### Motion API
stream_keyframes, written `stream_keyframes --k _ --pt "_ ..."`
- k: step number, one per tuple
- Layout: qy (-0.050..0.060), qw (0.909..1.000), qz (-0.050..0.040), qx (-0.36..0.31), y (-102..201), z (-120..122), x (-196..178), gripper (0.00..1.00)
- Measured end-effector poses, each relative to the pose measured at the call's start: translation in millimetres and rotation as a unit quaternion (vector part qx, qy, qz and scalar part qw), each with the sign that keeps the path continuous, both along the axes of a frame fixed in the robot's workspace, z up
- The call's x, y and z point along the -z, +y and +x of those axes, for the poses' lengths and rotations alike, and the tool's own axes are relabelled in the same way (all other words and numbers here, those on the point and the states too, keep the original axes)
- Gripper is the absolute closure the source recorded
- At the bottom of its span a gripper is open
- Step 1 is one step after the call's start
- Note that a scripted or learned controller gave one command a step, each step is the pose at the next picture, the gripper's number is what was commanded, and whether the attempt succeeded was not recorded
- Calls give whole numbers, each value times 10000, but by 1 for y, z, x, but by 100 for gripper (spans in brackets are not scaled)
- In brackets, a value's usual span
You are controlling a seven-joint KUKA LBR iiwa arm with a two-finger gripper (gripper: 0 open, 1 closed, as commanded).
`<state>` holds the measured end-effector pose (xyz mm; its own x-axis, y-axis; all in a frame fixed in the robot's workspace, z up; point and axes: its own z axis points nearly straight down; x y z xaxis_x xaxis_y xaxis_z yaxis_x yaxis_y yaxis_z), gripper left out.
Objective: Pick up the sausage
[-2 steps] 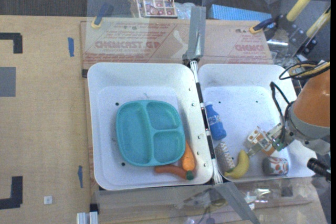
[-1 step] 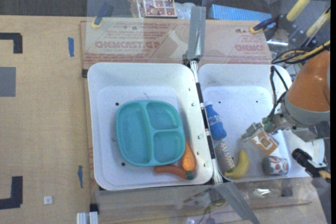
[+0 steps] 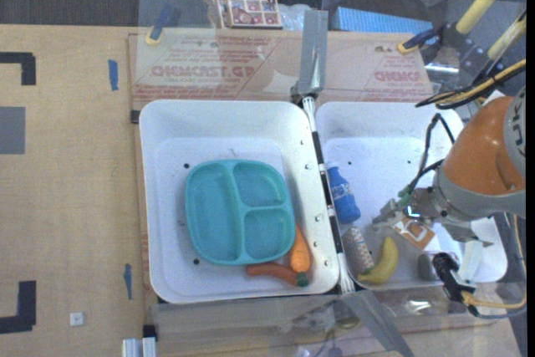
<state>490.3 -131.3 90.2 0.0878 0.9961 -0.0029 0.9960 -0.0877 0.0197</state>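
A: Sausage [image 3: 269, 270] lies in left bin [image 3: 159, 180], front edge, below teal plate [image 3: 238, 211], touching carrot [image 3: 300, 253].
B: Gripper [image 3: 407, 213]?
A: Over right bin [image 3: 368, 130], near banana [image 3: 380, 262]. Partly hidden by arm; grip state — cannot tell.

Behind the two bins, two clear sheets lie over cardboard and carry reddish printed lettering. On the left sheet [image 3: 213, 67] the big word looks like "CHEMCAST", followed by what may be "GP", with smaller lines beneath too blurred to read. The right sheet [image 3: 393, 75] bears the same kind of print, but only fragments show and they cannot be made out. The blue bottle [image 3: 341, 195] in the right bin has a label whose writing is too small to read.
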Motion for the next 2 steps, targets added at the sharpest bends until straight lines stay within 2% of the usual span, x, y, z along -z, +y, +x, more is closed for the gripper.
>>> stream_keyframes --k 1,2 --pt "-52 10000 -12 6 -1 3 -12 100" --pt "-155 9909 -1 1340 -35 6 -6 100"
